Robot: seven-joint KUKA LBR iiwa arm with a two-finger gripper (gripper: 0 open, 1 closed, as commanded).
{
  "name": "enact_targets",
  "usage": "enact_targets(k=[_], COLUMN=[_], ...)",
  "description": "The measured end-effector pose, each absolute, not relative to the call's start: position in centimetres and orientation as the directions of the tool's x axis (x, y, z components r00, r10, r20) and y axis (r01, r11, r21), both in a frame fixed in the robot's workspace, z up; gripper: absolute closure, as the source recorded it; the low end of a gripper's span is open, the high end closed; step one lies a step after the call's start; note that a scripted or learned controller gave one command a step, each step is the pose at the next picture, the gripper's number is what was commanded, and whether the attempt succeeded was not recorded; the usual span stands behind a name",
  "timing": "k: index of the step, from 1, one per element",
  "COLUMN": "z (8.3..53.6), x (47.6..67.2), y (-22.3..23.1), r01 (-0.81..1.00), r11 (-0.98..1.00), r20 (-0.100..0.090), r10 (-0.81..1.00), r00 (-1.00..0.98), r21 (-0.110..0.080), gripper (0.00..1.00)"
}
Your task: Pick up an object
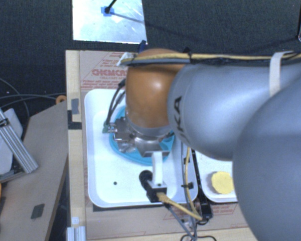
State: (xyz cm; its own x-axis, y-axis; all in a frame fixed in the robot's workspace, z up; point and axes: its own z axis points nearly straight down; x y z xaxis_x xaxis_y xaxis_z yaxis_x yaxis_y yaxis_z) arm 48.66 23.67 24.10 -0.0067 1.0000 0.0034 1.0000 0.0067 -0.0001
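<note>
**Reaching into the left bin, nothing lifted yet**

Arm (pixel 220 109) stretched in from the right, orange wrist band (pixel 148 97) low over the left bin (pixel 98 149). End effector (pixel 143 139) hidden beneath the wrist; impossible to tell whether spread or pressed together. No object seen between the fingers, so pick judged not yet done: grasp and lift remaining. Likely target a flat blue disc (pixel 118 144), lying in the left bin directly under the wrist, mostly covered, only a curved edge showing. Round yellow piece (pixel 221 183) resting in the right bin (pixel 210 197), well apart from the wrist.
</note>
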Motion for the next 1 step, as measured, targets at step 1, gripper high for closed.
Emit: enact_targets(k=[1], z=[14.63], x=[54.89], y=[23.27], r01=[1.000], r11=[-0.001], r20=[-0.003], r10=[1.000], r00=[0.001], r21=[-0.002], gripper=[1.00])
